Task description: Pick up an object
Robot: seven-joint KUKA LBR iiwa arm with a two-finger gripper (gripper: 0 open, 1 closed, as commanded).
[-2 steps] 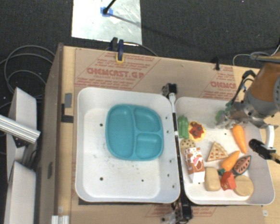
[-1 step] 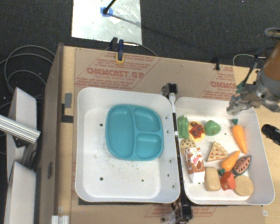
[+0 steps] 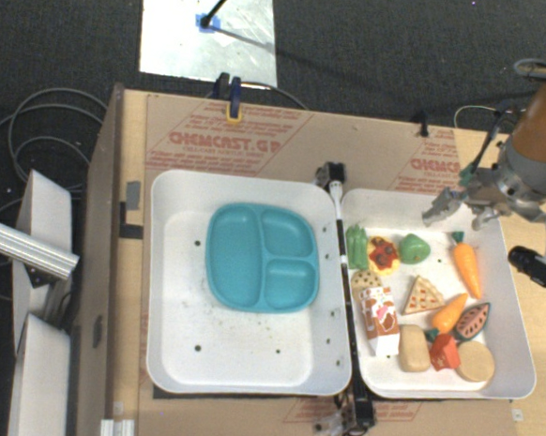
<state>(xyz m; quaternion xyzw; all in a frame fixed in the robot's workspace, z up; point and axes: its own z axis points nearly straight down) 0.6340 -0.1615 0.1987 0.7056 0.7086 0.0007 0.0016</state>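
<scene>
The right bin (image 3: 519,326) holds several toy foods: an orange carrot (image 3: 467,265), a green pepper (image 3: 414,247), a red and yellow piece (image 3: 383,254), a pizza slice (image 3: 424,296), a small carton (image 3: 378,315), a beige potato (image 3: 414,349) and a round tan piece (image 3: 475,362). My gripper (image 3: 460,212) hangs over the bin's far edge, just above and behind the carrot's green top. Its fingers are spread open with nothing between them.
The left bin (image 3: 170,336) bears a teal divided plate (image 3: 262,259). A green piece (image 3: 354,245) lies along the wall between the bins. A brown seeded slice (image 3: 472,319) and an orange piece (image 3: 449,313) crowd the right bin's middle. Cardboard lies under both bins.
</scene>
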